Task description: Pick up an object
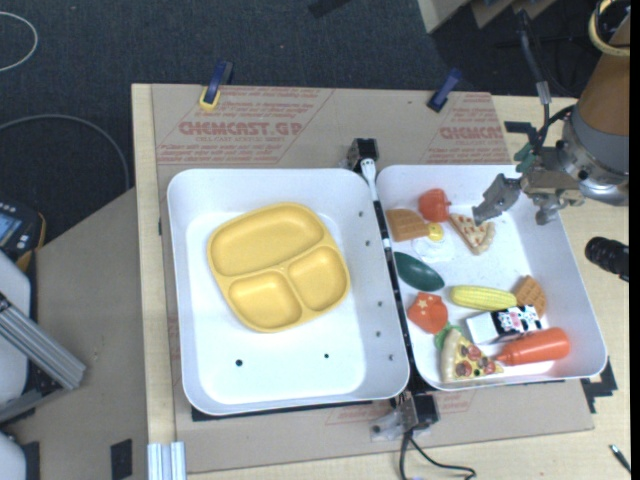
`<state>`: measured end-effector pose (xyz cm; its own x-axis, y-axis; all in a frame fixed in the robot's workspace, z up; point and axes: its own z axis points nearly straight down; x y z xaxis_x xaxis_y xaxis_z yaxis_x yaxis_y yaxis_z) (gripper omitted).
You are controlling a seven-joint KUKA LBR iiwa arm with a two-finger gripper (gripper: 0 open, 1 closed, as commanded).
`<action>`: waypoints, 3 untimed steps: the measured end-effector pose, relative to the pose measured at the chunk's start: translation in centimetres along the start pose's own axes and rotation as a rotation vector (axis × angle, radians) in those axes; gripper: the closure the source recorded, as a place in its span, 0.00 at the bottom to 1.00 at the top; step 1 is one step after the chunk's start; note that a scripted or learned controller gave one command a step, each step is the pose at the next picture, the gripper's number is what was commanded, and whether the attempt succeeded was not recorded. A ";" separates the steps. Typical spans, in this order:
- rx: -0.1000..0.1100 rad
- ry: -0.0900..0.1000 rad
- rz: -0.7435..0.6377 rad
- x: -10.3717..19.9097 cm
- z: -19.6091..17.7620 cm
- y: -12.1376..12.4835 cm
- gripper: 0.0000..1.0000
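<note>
At the near edge of the right bin (590,313) lie a pizza slice (462,356), a red-orange bottle (533,347) and a small black-and-white carton (507,323). Behind them sit a corn cob (483,296), a tomato (428,312), a waffle-like piece (530,293) and a dark green pod (416,269). Farther back: a fried egg (435,236), a bread piece (404,224), a second pizza wedge (472,232), a red pepper (434,205). The gripper (495,203) hovers just above that wedge; whether its jaws are open cannot be told. The left bin (190,268) holds a yellow divided plate (277,265).
</note>
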<state>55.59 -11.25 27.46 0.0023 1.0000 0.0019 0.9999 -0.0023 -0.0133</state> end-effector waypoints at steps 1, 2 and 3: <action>-0.012 -0.001 -0.002 0.0 -0.6 0.2 0.00; -0.007 0.000 -0.002 0.6 5.0 -0.6 0.00; -0.006 0.000 -0.002 0.6 11.3 -0.2 0.00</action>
<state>55.20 -10.67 16.19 0.0005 1.0000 0.0019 1.0000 -0.0004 -0.0073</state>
